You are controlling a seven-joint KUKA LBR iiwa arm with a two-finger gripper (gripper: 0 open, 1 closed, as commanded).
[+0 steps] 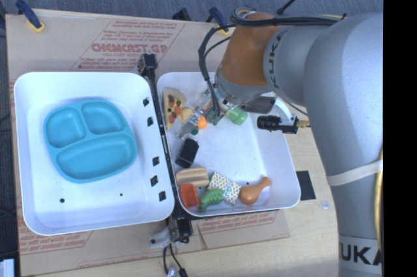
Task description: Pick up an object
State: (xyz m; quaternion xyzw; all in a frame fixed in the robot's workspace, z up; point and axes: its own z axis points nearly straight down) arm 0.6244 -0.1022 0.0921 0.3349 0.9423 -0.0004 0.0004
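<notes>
While our jaws [203,114] hang low in the right bin [277,158], just beside the pizza slice [172,104] and a small orange piece [201,122], we cannot tell how they stand. Nearer the front wall lie a black block [187,152] and a drumstick [253,190]. Our left bin [26,139] holds a blue divided plate [90,138].

Arm [326,73] was bulky, grey, rounded; orange band [246,54] above wrist; black cable [207,51] looped beside it; "KUKA" lettering [359,255] on base.
</notes>
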